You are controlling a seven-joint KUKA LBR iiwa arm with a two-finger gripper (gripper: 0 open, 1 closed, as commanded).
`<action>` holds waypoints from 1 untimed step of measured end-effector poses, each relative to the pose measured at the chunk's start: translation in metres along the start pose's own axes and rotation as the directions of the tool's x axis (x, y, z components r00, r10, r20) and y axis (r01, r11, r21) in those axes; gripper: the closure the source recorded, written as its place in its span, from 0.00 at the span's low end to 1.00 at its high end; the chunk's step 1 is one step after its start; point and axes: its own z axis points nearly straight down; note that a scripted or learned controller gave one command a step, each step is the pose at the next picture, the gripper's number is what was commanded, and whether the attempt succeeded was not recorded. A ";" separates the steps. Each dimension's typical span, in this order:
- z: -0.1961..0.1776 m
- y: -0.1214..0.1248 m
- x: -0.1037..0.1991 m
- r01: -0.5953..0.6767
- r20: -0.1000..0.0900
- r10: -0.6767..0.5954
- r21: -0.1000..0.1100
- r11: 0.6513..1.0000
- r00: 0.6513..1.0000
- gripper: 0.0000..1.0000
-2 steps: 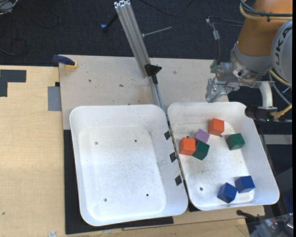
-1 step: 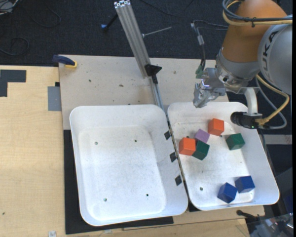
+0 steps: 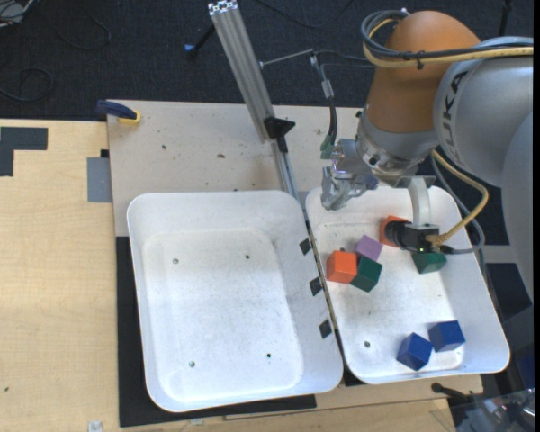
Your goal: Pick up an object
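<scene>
My gripper (image 3: pixel 338 190) hangs over the far left corner of the right bin (image 3: pixel 389 311), with nothing visibly in it. Just below it in the view, a short way off, lie an orange block (image 3: pixel 342 265), a purple block (image 3: pixel 369 247) and a dark green block (image 3: pixel 367 275), bunched together. An orange-red piece (image 3: pixel 393 227) and a small green piece (image 3: pixel 429 261) sit to the gripper's right, partly behind a black cable fitting. Two blue blocks (image 3: pixel 414 350) (image 3: pixel 446 335) rest at the bin's near right corner.
The left bin (image 3: pixel 216 304) lies beside the right one, with a black-clipped divider (image 3: pixel 317 282) between them. A slanted aluminium bar (image 3: pixel 247 70) rises behind the bins, close to the gripper's left. The arm's cables loop over the right bin's far edge.
</scene>
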 end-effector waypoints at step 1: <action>0.005 -0.014 0.059 0.001 0.000 -0.001 0.000 1.000 1.000 1.00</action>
